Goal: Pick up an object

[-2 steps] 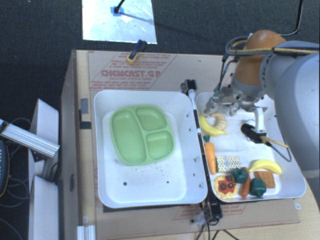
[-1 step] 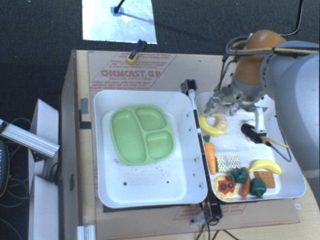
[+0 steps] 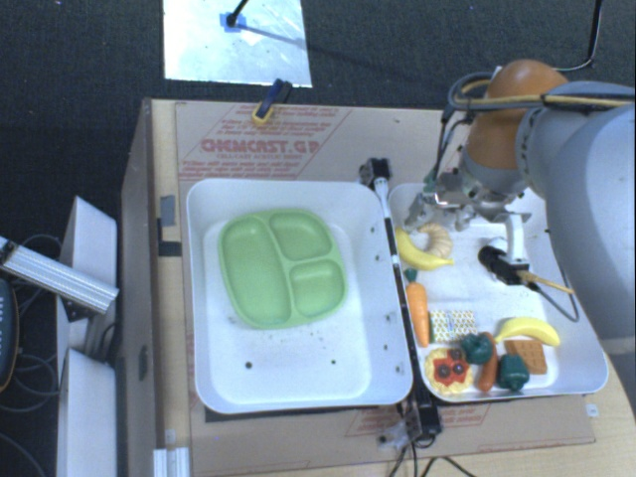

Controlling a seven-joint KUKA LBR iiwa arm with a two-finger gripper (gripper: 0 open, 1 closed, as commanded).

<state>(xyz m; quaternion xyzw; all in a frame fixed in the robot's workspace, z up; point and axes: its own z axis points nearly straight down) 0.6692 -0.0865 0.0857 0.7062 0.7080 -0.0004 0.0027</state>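
Over the far left corner of the right bin, the gripper hangs low above a pale pastry piece.
Whether the claw is spread or pressed together cannot be told, as its metal parts blur into one grey mass, and whether it touches the pastry piece is just as unclear. The pastry piece is partly covered by the gripper and lies against a yellow banana by the bin's left wall. A carrot lies along that wall toward the near edge. Crowded at the near edge are a second banana, a brown cracker and several small green, red and orange pieces too tangled to name. The arm's grey bulk cuts off the bin's far right corner. A green divided plate rests in the left bin.
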